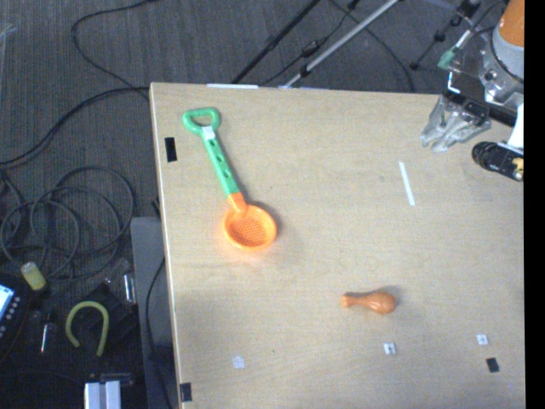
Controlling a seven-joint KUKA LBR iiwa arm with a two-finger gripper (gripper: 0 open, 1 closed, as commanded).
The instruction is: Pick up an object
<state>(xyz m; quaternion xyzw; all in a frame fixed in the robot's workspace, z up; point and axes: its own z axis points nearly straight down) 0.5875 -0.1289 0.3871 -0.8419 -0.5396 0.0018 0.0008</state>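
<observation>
A toy strainer spoon [232, 190] with a green handle and a round orange bowl lies on the left part of the pale bench top [341, 245], handle pointing to the far left. A small orange drumstick-shaped toy [372, 302] lies nearer the front, right of centre. A thin white stick [407, 183] lies toward the right. My gripper [446, 131] hovers at the far right edge, up and to the right of the white stick and far from both toys, with nothing seen in it.
Small white and black markers [389, 348] dot the bench's front edge. Off the bench's left side, cables [68, 220] and gear lie on the dark floor. Tripod legs [358, 24] run behind the far edge.
</observation>
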